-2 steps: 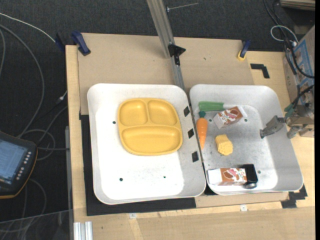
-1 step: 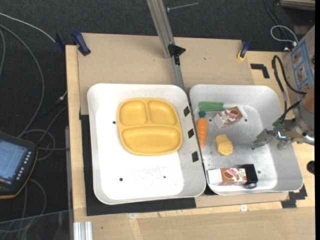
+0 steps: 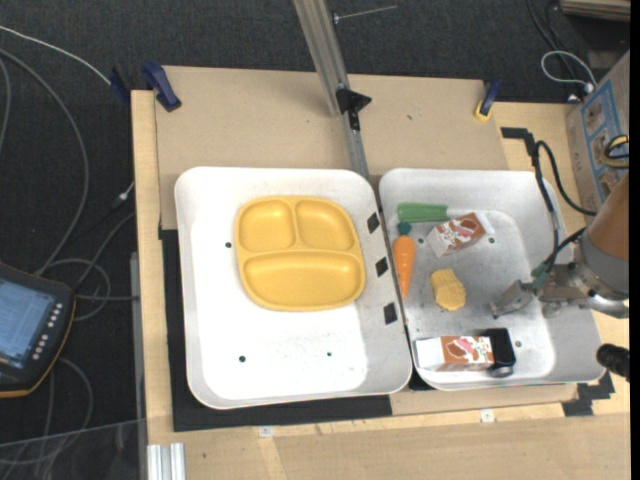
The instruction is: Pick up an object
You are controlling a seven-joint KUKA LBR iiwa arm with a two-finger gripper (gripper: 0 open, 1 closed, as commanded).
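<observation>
Your gripper [image 3: 515, 298] sits at the right of the right bin [image 3: 520, 193] — whether it grips anything you cannot tell. The yellow chunk [image 3: 449, 289] lies just left of it; the carton [image 3: 466, 352] is below.

arm: enters from right edge, wrist low | gripper [image 3: 512, 300]: points left, tilted down | grip state: too blurred to tell

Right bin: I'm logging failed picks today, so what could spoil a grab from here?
The gripper sits low by the right bin's far wall, off every item, so it may close on nothing. The carton rests against the bin's near rim, leaving little room for a finger. The carrot hugs the wall beside the left bin.
</observation>
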